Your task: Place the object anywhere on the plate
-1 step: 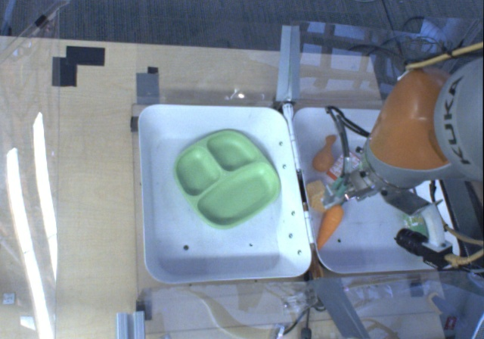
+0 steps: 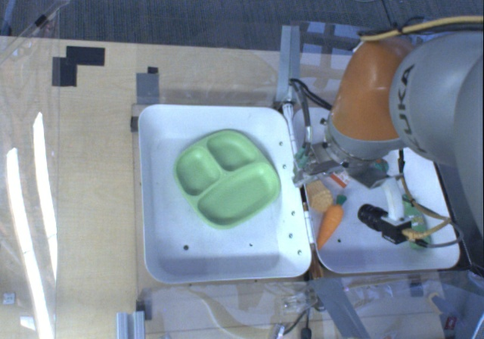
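A green divided plate (image 2: 227, 177) lies in the middle of the left white bin (image 2: 162, 254). An orange carrot (image 2: 329, 224) rests in the right bin (image 2: 439, 254) near its left wall, pointing toward the front. Just behind it sits a tan, bread-like piece (image 2: 321, 196). My gripper (image 2: 314, 169) hangs over the right bin's left edge, directly above the tan piece and to the right of the plate. The arm's big grey and orange body hides much of the right bin.
The wall between the two bins (image 2: 301, 201) runs just left of the gripper. A small red-and-white item (image 2: 338, 178) lies beside the tan piece. Pale wooden bench surrounds the bins, with a clear panel at the far left.
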You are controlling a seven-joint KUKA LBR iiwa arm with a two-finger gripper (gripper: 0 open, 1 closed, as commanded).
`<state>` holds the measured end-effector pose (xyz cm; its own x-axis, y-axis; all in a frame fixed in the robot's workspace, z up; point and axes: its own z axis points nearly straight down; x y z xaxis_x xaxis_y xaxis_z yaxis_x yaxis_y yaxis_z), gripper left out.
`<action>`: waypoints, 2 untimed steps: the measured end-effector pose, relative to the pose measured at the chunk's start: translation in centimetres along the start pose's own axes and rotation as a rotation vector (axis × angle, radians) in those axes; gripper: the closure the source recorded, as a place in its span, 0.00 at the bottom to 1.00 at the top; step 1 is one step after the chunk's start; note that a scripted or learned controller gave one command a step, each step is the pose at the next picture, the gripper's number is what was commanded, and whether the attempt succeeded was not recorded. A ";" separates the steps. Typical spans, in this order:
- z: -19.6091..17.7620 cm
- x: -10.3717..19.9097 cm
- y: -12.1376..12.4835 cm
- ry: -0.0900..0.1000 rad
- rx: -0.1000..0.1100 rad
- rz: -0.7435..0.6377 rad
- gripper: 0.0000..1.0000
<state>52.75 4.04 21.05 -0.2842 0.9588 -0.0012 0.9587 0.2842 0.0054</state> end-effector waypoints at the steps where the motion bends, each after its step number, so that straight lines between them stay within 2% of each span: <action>1: -8.5 -6.2 6.1 -0.002 -0.003 0.177 1.00; 2: -16.9 -9.0 11.2 -0.002 -0.001 0.375 1.00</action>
<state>65.99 -1.36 38.02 0.0868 0.9962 -0.0004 0.9962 -0.0868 0.0071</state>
